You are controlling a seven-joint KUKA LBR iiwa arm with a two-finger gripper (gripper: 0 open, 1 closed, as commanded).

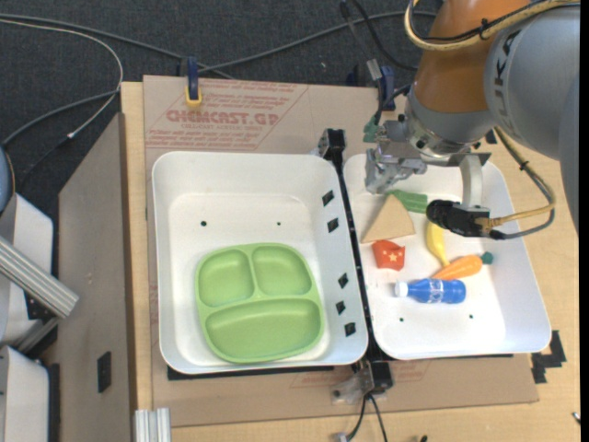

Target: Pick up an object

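Note:
The right bin (515, 311) holds several small things. A tan wedge (391, 221) lies near its left wall, with a green piece (410, 200) just above it. Below the wedge sits a red block (389, 255), and a yellow banana (434, 243) lies to its right. An orange carrot (459, 266) and a blue bottle (433, 290) lie further toward the front. My gripper (385, 179) hangs over the bin's far left corner, just above the wedge and the green piece. I see nothing in its grasp.
In the left bin (175, 247) a green divided plate (260, 300) lies toward the front. A black divider with clips (342, 247) runs between the two bins. A cardboard sheet (230, 109) lies behind them.

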